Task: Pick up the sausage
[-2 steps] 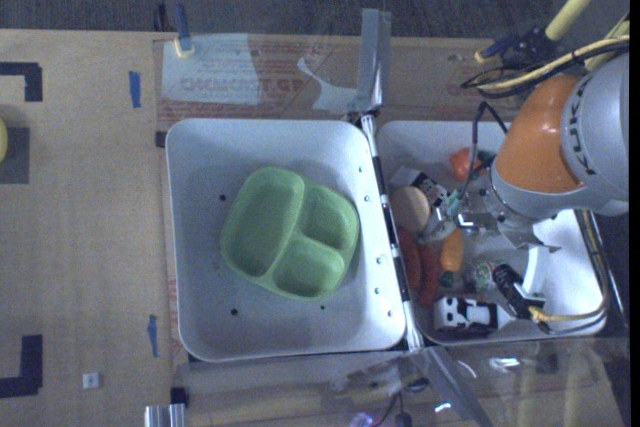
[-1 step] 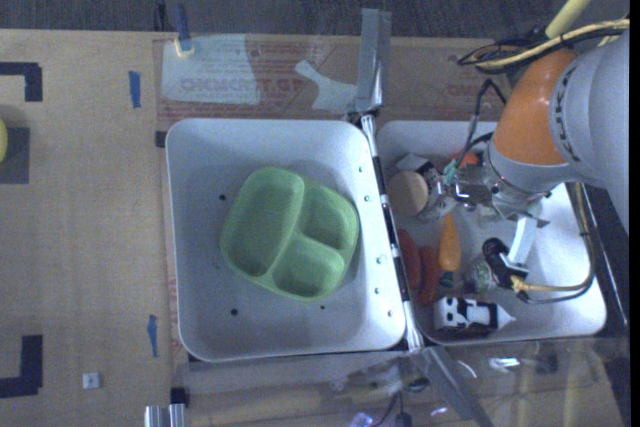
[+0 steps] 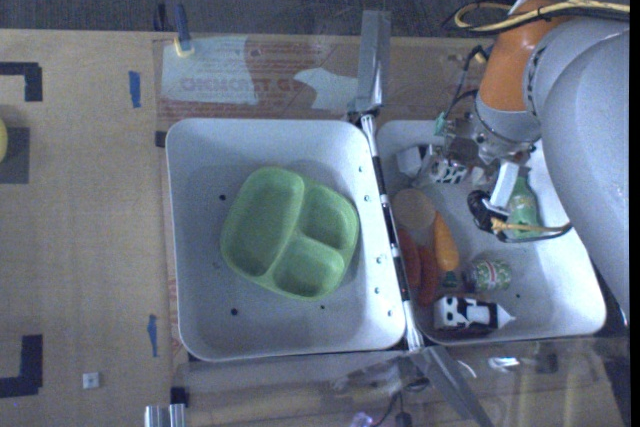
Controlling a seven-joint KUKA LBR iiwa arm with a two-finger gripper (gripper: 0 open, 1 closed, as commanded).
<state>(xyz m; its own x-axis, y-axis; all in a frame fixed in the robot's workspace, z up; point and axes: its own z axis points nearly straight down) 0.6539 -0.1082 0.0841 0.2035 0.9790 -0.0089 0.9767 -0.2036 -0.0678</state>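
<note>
While the arm [image 3: 560, 65] reaches into the right bin [image 3: 570, 300], I cannot tell the state of the pincer [image 3: 452, 155] — cables obscure it. I note the sausage [image 3: 418, 267] lying against that bin's left wall, just beside a carrot [image 3: 445, 243]. I see a green divided plate [image 3: 290, 231] in the left bin [image 3: 200, 155].

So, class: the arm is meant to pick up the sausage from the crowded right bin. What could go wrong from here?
1. The sausage lies against the bin wall, so a finger may hit the wall.
2. The carrot lies right beside it and could be grabbed instead.
3. The end effector is above other toys, not the sausage.
</note>
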